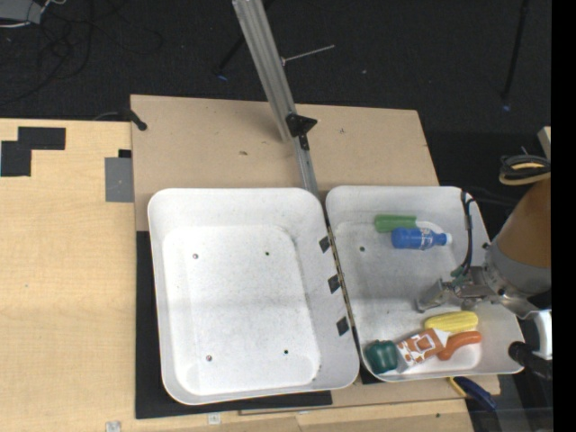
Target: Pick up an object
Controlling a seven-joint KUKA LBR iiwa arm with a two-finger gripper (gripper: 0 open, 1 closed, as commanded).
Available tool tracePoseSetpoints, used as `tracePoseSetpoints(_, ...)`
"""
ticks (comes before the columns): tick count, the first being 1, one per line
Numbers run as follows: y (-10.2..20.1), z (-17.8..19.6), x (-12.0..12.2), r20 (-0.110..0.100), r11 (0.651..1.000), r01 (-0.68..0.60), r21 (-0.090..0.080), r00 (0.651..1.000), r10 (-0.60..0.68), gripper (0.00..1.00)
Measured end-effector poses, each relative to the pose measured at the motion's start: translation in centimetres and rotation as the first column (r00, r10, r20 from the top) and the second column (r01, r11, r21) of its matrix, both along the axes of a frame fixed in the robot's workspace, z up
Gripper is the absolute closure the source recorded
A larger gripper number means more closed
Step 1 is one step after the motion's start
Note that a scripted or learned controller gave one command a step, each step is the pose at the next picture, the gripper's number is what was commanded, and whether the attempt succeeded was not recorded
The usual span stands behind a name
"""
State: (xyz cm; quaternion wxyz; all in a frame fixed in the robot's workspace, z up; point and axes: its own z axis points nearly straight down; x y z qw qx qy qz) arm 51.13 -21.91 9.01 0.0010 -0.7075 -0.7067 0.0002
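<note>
The gripper (430, 297), its opening impossible to judge, hangs in the right bin (396, 201) just above the yellow toy (453, 320), which lies crosswise below it.

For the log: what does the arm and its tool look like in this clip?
The arm enters at the view's right edge: a rounded orange section over a grey one. A thin dark cable loops beside it. The tool is small, grey metal, with slim fingers, over the right bin.
</note>
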Motion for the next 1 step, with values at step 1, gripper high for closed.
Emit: tracePoseSetpoints(1,-0.08,1.15,-0.02,0.000,1.000,0.005,0.001,1.000,-0.005,1.00)
